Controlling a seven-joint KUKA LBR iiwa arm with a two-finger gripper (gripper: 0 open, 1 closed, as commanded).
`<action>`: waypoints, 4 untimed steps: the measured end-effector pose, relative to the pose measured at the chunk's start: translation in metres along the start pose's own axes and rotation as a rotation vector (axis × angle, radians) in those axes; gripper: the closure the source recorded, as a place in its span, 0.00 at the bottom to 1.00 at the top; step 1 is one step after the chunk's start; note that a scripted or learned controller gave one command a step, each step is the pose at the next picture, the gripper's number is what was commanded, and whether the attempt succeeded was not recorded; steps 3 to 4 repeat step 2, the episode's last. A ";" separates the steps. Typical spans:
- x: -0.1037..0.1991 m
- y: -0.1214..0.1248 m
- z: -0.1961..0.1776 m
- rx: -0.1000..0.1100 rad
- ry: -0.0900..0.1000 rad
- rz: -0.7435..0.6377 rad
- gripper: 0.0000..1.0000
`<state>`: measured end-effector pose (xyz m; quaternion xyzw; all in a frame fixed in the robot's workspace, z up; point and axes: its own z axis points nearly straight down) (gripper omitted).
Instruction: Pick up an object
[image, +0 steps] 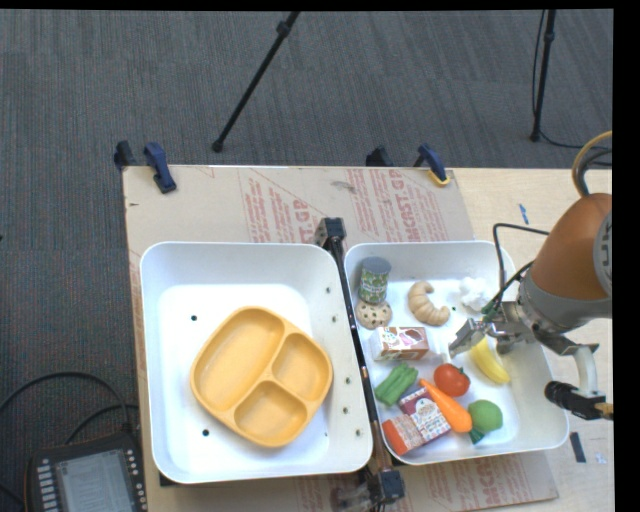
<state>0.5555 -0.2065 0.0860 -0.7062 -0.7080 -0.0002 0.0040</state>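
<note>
Right bin, beside tool (470, 338) | banana (490, 361): yellow, curved, lying flat | tool: fingers spread, nothing held

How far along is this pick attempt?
Early. Nothing looks picked yet: the banana, tomato and croissant all lie in the right bin. In hand: the pincer is low over that bin, beside the banana, with nothing between its fingers. Grasping and lifting remain.

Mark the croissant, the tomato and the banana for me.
croissant (429, 302): camera view, middle of its curved body.
tomato (452, 380): camera view, centre of the red skin.
banana (490, 362): camera view, middle of the yellow peel.
</note>
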 end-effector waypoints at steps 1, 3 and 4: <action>-0.001 0.000 -0.009 0.001 0.000 0.004 1.00; 0.061 0.070 -0.102 -0.005 -0.005 -0.001 1.00; 0.061 0.070 -0.102 -0.005 -0.005 -0.001 1.00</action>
